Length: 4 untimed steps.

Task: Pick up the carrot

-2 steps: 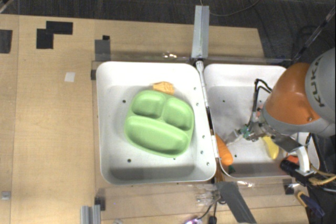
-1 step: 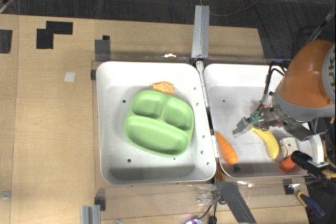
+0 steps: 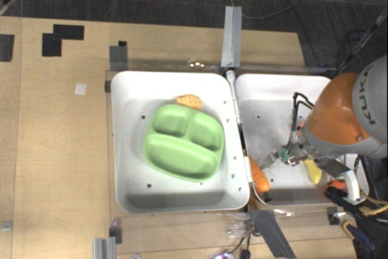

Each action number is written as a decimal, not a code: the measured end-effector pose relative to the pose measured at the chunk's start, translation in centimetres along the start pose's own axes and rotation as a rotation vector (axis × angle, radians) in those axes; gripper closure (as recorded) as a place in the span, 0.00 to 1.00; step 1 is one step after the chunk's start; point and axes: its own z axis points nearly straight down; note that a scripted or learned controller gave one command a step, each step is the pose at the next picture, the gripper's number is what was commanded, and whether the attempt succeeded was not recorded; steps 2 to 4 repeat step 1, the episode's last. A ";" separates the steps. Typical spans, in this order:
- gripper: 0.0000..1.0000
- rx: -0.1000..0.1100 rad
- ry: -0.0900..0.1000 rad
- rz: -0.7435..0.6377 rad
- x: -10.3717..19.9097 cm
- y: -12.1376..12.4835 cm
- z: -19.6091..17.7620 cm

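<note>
Left bin (image 3: 124,148) sat well to the left of the gripper; it held a green three-compartment tray (image 3: 183,141), with a small orange-tan food piece (image 3: 189,101) touching the tray's far edge.

Carrot (image 3: 259,177) lay in the right bin (image 3: 267,94), in its near-left corner against the dividing wall, just left of and slightly nearer the camera than the gripper; long axis ran roughly from far to near with a slight tilt, upper end toward the far-left, lower end toward the near-right; which end was the tip could not be made out.

Gripper (image 3: 290,156) hung low over the right bin floor, apart from the carrot; whether it was open or closed could not be told; nothing seen between them.

A yellow object (image 3: 313,171) lay just right of the gripper, partly under the arm (image 3: 339,118).
</note>
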 end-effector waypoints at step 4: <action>0.00 0.005 0.007 -0.153 2.3 0.7 -8.7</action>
